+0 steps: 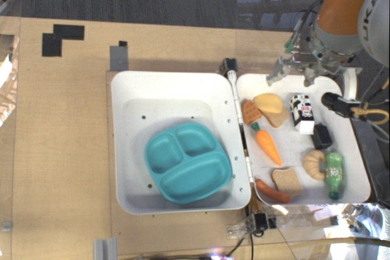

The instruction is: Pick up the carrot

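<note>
We are looking down on a wooden surface that is carrying two white bins side by side. In the left bin a teal divided plate is lying a little askew. The right bin is holding the toy food.

The carrot is lying in the left half of the right bin, green stub toward the far end and orange tip pointing toward the near edge, tilted slightly (it is resting free, with nothing touching it from above). Just beyond its stub we are seeing a ridged orange-brown piece and a pale yellow wedge. Near its tip a slice of bread is sitting, with a red sausage against the bin's near left corner. Farther right a small black-and-white cow figure, a black block, a tan croissant-like piece and a green bottle are lying.

The hand is hanging over the bin's far rim, well apart from the carrot, its two fingers standing apart with nothing between them.
</note>
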